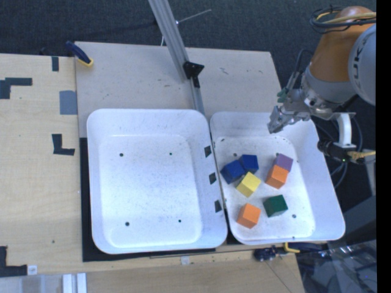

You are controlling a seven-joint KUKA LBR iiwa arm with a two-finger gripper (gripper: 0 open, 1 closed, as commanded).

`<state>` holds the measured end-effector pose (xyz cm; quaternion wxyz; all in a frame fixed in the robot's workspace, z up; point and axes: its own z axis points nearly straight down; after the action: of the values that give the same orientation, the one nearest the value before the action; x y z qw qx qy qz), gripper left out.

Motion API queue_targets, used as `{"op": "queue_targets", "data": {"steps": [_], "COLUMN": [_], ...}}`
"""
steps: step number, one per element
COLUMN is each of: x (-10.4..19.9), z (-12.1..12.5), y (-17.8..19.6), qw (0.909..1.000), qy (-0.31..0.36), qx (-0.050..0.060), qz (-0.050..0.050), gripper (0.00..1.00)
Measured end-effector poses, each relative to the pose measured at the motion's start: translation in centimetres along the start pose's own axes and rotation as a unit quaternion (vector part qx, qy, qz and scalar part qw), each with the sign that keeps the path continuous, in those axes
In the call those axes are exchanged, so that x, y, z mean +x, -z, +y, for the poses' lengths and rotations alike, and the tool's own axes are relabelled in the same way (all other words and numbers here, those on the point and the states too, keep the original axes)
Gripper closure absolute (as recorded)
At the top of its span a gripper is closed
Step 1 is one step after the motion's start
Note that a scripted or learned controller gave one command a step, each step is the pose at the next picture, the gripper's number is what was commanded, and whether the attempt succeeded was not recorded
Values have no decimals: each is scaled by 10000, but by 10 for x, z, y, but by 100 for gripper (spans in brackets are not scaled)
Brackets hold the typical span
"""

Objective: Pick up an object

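Toward the middle of the right bin [317, 157] lay a loose cluster of blocks, any of which could serve as the pick: two blue blocks [239, 167] touching each other, a yellow block [248, 184] just beside them, a purple block [284, 161] pressed against an orange block [277, 176], a green block [275, 205], and a second orange block [248, 215] nearest the front. None was lifted.

Above the bin's far right corner the gripper [276, 124] hung on the arm [339, 54], well apart from the blocks and carrying nothing. Whether its jaws were released or clenched could not be told; they were too small and dark against the wrist.

The left bin [101, 182] sat alongside. A metal rail [174, 38] slanted across the bench [122, 72].

The main risk was crowding: a descent onto the blue pair or the purple-and-orange pair would likely land a jaw on a neighbour and shove blocks aside rather than close around one. The green block, standing apart, looked safer.
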<state>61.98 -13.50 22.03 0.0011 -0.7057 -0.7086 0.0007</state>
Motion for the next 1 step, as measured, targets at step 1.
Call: {"op": "queue_targets", "data": {"steps": [1], "x": [51], "z": [-19], "y": [12], "qw": [10000], "qy": [10], "qx": [-8], "qz": [9], "gripper": [100]}}
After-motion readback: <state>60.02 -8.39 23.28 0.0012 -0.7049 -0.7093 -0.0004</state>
